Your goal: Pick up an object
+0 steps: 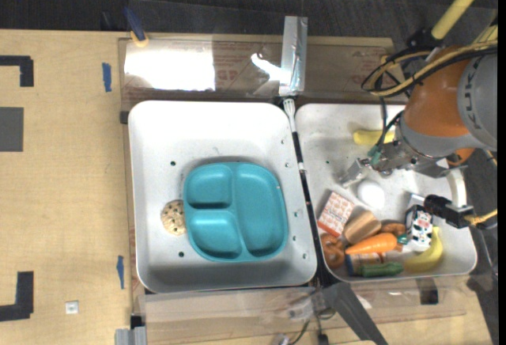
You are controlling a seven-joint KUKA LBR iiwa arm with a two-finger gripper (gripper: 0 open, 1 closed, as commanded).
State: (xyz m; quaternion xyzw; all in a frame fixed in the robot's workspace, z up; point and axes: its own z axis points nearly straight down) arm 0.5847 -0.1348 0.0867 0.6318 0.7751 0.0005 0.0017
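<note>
Two white bins (150, 130), one teal tray (235, 210), one cookie (173, 217), one carrot (371, 244)

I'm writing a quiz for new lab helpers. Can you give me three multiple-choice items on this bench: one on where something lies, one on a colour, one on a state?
1. Where does the cookie lie?
A. in the left bin, beside the divided tray
B. in the right bin, on the carrot
C. on the wooden bench

2. What colour is the divided tray?
A. red
B. teal
C. black

3. How does the carrot lie?
A. between the gripper's fingers
B. on the divided tray
C. in the right bin's pile

Answers: 1 A, it touches the tray's left edge inside the left bin. 2 B, plainly teal. 3 C, it rests among the other items, apart from the gripper.
</note>
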